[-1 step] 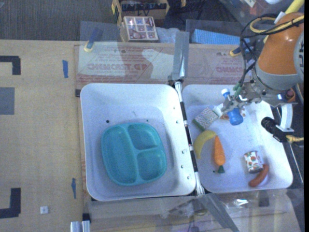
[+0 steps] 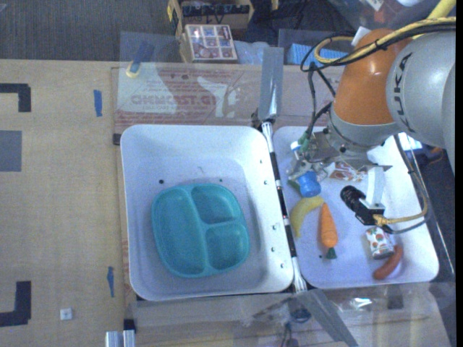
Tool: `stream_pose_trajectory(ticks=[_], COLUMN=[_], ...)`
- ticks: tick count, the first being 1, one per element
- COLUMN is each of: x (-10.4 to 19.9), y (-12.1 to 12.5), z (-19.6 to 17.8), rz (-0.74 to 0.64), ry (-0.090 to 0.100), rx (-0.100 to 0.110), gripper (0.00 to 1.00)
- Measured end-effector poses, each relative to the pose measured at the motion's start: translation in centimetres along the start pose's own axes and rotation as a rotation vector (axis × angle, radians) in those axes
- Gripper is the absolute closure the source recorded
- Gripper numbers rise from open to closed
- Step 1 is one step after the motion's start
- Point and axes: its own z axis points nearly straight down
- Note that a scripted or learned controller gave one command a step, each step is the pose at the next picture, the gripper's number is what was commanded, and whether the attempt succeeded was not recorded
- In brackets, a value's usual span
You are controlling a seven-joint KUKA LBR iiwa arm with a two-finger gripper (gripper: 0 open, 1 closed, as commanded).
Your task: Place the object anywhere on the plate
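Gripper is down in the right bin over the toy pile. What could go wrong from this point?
The gripper sits right at a blue object with the banana and carrot close by, so it may nudge neighbours or grab nothing. The teal plate lies in the other bin, so a weak hold could drop on the way across.

Teal three-compartment plate (image 2: 200, 229) lies flat in the left bin, seemingly bare.

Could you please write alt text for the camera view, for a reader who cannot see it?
A grey and orange robot arm lowers its pincer over the right bin, just above a blue object lying near a banana, carrot and sausage. The left bin holds a teal divided plate.
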Motion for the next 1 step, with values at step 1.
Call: stream_pose_trajectory(ticks=[1], x=[9.06], y=[-2.64], z=[0.06], rz=[0.257], ry=[0.0], rx=[0.003], gripper=[1.0])
